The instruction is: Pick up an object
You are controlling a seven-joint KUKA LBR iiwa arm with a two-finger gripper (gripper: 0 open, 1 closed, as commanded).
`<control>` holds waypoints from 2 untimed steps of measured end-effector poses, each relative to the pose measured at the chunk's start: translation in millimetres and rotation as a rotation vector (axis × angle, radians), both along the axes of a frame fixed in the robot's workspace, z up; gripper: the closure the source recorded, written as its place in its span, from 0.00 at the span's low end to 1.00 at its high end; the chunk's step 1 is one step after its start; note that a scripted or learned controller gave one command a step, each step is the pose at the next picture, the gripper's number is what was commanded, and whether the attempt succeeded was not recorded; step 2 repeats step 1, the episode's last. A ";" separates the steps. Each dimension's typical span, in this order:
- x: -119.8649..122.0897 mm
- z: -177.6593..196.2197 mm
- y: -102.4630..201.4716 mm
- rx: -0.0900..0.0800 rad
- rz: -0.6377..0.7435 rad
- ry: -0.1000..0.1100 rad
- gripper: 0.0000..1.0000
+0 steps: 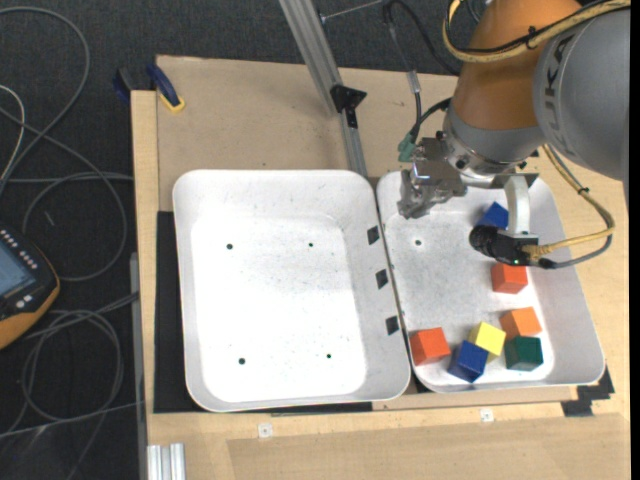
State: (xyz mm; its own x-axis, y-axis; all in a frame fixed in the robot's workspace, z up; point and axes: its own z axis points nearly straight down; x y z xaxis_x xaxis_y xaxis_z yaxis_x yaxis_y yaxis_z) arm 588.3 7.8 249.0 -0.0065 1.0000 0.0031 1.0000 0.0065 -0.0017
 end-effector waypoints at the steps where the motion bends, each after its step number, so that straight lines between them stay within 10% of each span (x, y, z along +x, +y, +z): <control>1: -24.0 4.7 48.3 0.000 0.000 0.001 1.00; 2: -24.0 4.7 48.3 0.000 0.000 0.001 1.00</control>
